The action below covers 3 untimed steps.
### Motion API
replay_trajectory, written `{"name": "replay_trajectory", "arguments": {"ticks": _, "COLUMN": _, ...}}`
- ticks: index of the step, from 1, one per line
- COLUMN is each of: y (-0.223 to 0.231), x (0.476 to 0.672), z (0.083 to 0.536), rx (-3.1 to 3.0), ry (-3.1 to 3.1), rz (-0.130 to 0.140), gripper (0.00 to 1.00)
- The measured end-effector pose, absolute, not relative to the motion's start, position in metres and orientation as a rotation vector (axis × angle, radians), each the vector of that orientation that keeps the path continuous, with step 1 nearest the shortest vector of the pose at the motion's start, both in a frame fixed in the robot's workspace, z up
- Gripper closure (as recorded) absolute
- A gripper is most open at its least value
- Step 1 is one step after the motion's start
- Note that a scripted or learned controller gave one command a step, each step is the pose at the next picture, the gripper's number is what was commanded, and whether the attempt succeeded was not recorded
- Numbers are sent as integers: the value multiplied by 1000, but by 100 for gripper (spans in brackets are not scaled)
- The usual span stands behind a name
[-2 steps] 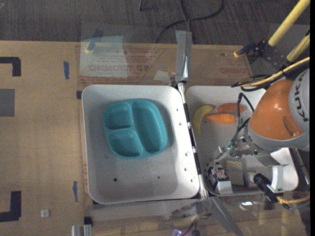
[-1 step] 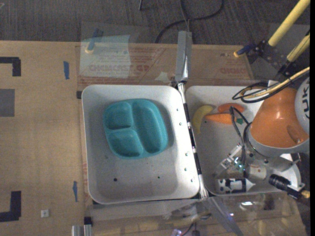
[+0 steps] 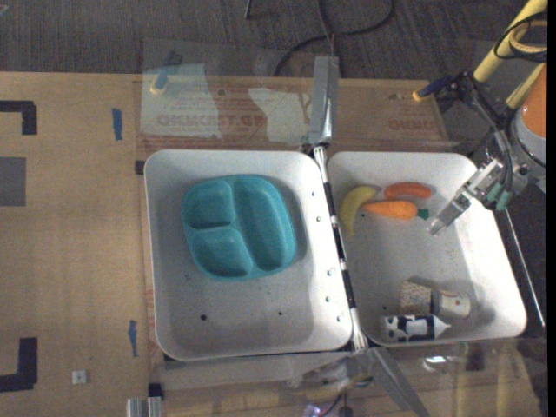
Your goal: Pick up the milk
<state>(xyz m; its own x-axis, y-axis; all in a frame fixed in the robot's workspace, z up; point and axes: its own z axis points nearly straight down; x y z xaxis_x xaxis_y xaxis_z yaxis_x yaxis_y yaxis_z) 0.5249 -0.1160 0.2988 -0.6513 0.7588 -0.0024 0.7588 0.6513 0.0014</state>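
Observation:
The milk [image 3: 415, 326] is a small carton with black-and-white cow patches and a blue end. It lies on its side against the front wall of the right bin [image 3: 486, 268]. My gripper [image 3: 459, 203] hangs over the right bin's far right part, reaching down and left from the wrist. It is well behind the milk and apart from it, with its tip near the green end of a carrot [image 3: 391, 209]. Nothing shows in the gripper.
A tan block [image 3: 415, 296] and a small pale bottle [image 3: 453, 303] lie just behind the milk. A banana [image 3: 354, 205] and a second carrot [image 3: 407, 190] sit at the bin's back. The left bin [image 3: 174, 302] holds a teal divided plate [image 3: 239, 226].

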Motion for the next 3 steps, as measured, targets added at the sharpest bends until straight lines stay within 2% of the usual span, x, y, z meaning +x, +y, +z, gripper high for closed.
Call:
{"name": "replay_trajectory", "arguments": {"ticks": 1, "y": -159, "x": 479, "z": 151, "rx": 1424, "ry": 2801, "rz": 2, "gripper": 0}}
{"name": "replay_trajectory", "arguments": {"ticks": 2, "y": -116, "x": 486, "z": 386, "rx": 1553, "ry": 2729, "rz": -2, "gripper": 0}}
{"name": "replay_trajectory", "arguments": {"ticks": 3, "y": -209, "x": 480, "z": 306, "rx": 1431, "ry": 2796, "rz": -1, "gripper": 0}}
